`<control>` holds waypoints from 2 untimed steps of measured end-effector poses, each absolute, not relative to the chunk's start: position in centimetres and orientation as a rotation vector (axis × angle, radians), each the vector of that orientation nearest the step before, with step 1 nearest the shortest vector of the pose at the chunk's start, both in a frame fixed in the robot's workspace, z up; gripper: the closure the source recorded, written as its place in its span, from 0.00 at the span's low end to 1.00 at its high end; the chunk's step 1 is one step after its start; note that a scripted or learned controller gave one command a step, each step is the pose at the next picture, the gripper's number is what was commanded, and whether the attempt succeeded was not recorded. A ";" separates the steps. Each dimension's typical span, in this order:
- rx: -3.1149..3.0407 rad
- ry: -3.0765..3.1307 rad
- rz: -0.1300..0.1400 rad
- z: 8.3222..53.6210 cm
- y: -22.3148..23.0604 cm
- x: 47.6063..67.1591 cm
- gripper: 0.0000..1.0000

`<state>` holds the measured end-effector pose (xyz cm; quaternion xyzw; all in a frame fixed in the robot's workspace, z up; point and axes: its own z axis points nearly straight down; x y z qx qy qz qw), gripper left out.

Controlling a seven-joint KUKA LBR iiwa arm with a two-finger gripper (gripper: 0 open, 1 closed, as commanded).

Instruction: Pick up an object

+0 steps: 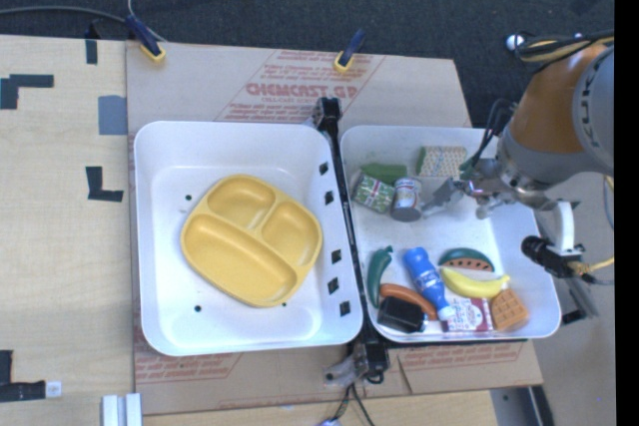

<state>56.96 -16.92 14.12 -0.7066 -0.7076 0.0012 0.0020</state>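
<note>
Where the hand (pixel 431 203) reaches, a seemingly silver can (pixel 405 198) stands.

Single fixed camera above bench (pixel 60 214), looking down at slant on both bins (pixel 150 214); mid-distance.

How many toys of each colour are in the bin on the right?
Counted by main colour, some guessed where toys overlap:
Green: 4, box, square pad, pepper, watermelon slice
Silver: 1, can
Blue: 1, bottle
Yellow: 1, banana
Orange: 2, hot dog, waffle
Black: 1, block
Red-white: 1, packet
Total: 11
</note>
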 end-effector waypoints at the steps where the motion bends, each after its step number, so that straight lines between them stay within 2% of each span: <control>1: -2.221 -2.223 0.000 8.6 -13.8 56.7 0.00; 2: -2.221 -2.225 -0.002 8.5 -10.3 57.0 0.00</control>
